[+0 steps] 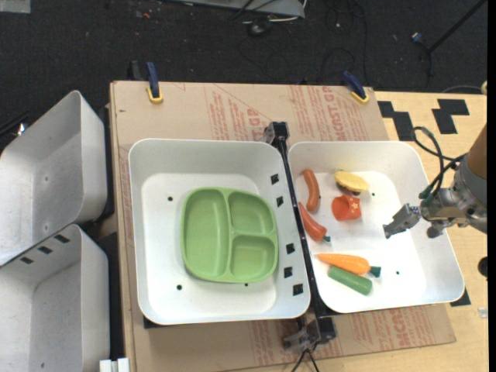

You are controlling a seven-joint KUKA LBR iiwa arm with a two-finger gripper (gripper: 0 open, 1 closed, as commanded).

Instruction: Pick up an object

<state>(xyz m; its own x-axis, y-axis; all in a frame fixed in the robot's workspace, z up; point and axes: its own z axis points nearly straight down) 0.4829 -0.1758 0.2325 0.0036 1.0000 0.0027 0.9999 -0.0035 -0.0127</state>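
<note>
A brown board covers the desk [232, 107], clamped at its far edge, with dark carpet and cables beyond. The left bin [147, 208] holds a green plate [229, 235]; the right bin [403, 161] holds sausages [311, 189], a tomato [346, 208] and a carrot [345, 263]. The end effector [403, 222] hangs above the right bin's right edge, apparently spread, pinching nothing.

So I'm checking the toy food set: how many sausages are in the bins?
2, both in the right bin near the divider: one at the upper left, the other just below it, slanting.
</note>
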